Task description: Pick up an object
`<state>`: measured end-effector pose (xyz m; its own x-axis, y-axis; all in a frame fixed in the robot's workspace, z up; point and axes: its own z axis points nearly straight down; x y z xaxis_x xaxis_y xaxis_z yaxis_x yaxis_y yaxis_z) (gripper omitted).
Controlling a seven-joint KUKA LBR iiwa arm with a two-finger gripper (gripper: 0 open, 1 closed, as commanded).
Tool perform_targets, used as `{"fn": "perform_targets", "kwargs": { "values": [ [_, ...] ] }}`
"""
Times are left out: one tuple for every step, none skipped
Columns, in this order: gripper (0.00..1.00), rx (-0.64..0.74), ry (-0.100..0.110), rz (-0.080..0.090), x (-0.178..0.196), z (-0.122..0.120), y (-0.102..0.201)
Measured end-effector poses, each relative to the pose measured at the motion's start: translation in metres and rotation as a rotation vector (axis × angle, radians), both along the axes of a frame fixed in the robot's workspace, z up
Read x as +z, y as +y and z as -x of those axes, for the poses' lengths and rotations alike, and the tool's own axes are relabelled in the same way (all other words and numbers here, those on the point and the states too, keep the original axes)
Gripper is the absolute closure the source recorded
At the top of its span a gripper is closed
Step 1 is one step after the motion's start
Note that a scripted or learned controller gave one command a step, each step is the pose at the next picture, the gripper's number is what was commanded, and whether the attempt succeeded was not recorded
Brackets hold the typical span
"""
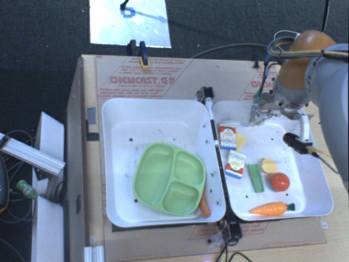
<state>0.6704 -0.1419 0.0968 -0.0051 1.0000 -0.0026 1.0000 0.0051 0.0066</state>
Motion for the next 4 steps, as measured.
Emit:
{"fn": "perform_targets", "kwargs": {
  "values": [
    [0.00,0.001,0.000,0.000,0.000,0.000,0.000],
    [0.00,-0.004,0.005,-0.002,-0.012,0.046,0.001],
    [0.00,-0.001,0.003,-0.002,-0.012,0.001,0.005],
    [1.00,0.002,0.000,-0.001,0.000,0.000,0.005]
  ]
}}
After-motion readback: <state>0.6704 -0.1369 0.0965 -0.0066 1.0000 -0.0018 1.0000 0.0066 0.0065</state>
